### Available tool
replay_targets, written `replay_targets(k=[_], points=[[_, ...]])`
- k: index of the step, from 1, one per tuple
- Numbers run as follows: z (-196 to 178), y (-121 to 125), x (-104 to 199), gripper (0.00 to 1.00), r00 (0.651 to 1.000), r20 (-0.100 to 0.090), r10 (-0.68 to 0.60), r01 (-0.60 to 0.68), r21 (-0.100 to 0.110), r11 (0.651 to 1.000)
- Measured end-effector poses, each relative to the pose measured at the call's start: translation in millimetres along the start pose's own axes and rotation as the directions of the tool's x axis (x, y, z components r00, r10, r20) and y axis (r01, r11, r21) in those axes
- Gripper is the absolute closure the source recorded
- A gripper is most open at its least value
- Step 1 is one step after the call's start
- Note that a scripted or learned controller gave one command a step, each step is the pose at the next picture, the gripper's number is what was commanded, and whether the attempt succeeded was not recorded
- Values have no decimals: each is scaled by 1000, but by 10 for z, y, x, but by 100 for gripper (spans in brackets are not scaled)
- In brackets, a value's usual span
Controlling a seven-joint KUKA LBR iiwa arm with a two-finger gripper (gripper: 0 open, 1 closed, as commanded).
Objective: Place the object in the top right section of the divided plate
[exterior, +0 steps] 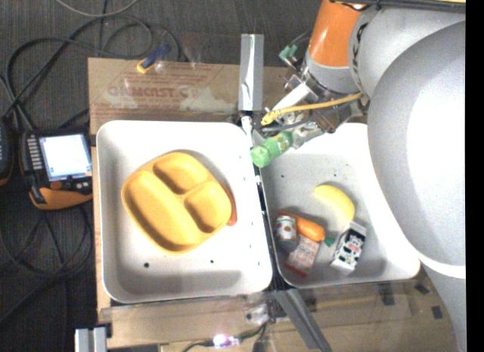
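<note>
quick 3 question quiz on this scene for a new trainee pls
1. True or false: the divided plate lies in the right bin.
2. Which thing is nearest the gripper? A) green bottle B) banana C) small carton
3. Fill in: the plate's colour is ____.

Key
1. False: it lies in the left bin.
2. A: the bottle sits by the fingertips, at the rim between the bins.
3. Yellow.
</note>
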State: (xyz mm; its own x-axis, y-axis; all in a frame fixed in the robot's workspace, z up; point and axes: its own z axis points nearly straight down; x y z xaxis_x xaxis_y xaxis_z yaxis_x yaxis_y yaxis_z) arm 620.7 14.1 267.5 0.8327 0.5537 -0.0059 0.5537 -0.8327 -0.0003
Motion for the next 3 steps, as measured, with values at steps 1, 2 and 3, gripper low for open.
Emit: replay_targets(k=[1,2,3], points=[[76,-184,104,100,961,-1,275,-275,3,961],[748,-87,-358,100,953,2,304,-304,-1,953],[699,-560,395,100,936,1,351,-351,3,936]])
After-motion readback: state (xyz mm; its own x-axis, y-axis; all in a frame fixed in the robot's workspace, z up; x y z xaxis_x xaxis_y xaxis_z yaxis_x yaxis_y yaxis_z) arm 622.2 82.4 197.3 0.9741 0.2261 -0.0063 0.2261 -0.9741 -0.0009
